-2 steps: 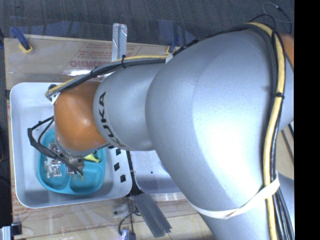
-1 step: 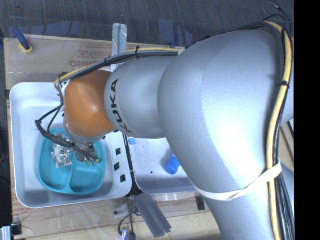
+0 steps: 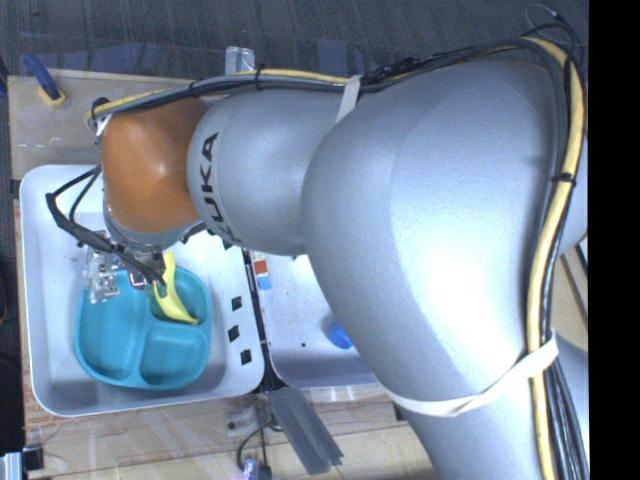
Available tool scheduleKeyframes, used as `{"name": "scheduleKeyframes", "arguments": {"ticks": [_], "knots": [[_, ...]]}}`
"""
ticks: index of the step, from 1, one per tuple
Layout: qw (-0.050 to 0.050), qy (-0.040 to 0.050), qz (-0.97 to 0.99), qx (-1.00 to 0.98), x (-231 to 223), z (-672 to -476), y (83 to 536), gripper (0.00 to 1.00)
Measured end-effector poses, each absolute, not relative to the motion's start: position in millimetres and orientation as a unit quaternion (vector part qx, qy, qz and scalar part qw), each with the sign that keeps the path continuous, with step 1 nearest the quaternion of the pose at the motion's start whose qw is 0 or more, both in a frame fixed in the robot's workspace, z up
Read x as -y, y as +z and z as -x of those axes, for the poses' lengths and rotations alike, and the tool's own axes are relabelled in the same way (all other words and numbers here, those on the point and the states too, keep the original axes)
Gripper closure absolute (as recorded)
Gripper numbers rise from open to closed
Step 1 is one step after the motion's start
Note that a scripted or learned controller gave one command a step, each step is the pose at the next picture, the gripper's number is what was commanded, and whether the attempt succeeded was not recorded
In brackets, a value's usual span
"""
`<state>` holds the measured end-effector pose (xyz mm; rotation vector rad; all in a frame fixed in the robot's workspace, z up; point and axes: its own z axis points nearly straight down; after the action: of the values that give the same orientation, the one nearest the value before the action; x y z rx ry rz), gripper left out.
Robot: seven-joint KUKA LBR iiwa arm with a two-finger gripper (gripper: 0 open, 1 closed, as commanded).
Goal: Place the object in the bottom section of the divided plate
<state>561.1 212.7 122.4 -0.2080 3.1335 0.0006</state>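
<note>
Grey arm (image 3: 420, 218) hides right bin; hand (image 3: 125, 273) over blue plate (image 3: 130, 353), grip state unclear; yellow object (image 3: 175, 303) adjacent.

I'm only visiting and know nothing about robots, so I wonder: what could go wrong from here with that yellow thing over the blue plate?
1. The yellow object lies by the plate's upper right rim, below the end effector; it may settle in the wrong section rather than the bottom one.
2. The arm hides much of the bins, so a slip could pass unseen.
3. The end effector sits close above the plate and might nudge it.
</note>
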Motion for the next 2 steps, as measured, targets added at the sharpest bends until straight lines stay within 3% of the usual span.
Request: {"name": "scheduleKeyframes", "arguments": {"ticks": [1, 2], "knots": [[0.005, 0.0025, 0.118, -0.993, -156, -611.7, 99, 1.0], [0.003, 0.0004, 0.07, -0.998, -198, -657.1, 139, 1.0]]}}
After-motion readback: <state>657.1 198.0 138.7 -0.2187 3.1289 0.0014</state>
